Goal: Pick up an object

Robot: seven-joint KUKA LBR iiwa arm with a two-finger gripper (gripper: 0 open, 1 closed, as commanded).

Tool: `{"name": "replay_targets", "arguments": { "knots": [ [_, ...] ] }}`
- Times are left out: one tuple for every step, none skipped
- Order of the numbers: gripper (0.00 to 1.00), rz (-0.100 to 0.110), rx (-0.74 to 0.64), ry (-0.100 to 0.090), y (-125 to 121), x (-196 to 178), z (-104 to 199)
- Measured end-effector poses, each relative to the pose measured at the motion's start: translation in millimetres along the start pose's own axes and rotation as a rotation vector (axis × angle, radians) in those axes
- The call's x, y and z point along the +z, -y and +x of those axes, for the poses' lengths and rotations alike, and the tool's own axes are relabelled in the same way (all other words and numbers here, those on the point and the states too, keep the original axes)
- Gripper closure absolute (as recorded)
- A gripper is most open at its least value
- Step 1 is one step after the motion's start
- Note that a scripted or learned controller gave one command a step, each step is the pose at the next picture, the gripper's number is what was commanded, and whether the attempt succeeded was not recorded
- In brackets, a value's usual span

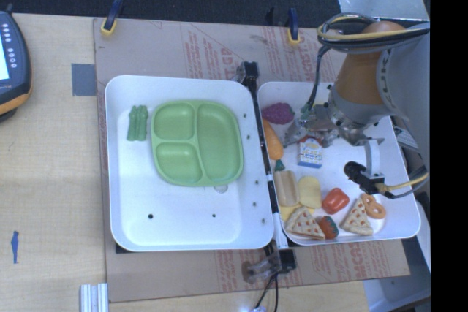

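Observation:
The right bin (398, 150) holds several toy foods. Among them are a purple piece (278, 112), an orange carrot (273, 142), a small white and blue carton (310, 154), a tan bun (285, 188), a yellow piece (310, 192), a red pepper (335, 200), two pizza-like wedges (304, 223) and a pretzel (373, 207). My gripper (311, 130) hangs low over the bin's upper middle. It is just above the carton and to the right of the purple piece. The wrist hides what lies under it.
The left bin (128, 208) holds a green divided plate (197, 142) and a green pod-like toy (137, 123) by its left wall. A handheld pendant (11, 62) lies at the bench's far left. Clamps (111, 17) grip the board's back edge.

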State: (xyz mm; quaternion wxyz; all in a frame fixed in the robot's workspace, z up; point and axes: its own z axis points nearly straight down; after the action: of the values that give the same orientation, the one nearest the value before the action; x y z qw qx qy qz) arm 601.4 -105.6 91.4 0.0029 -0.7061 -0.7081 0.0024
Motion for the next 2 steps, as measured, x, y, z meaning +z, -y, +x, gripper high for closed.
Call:
{"name": "replay_targets", "arguments": {
  "knots": [
    [0.0, 0.006, -0.005, 0.0, -44.6, -0.6, 13.3],
    [0.0, 0.0, 0.0, 0.001, -12.0, -0.3, 4.7]
  ]
}}
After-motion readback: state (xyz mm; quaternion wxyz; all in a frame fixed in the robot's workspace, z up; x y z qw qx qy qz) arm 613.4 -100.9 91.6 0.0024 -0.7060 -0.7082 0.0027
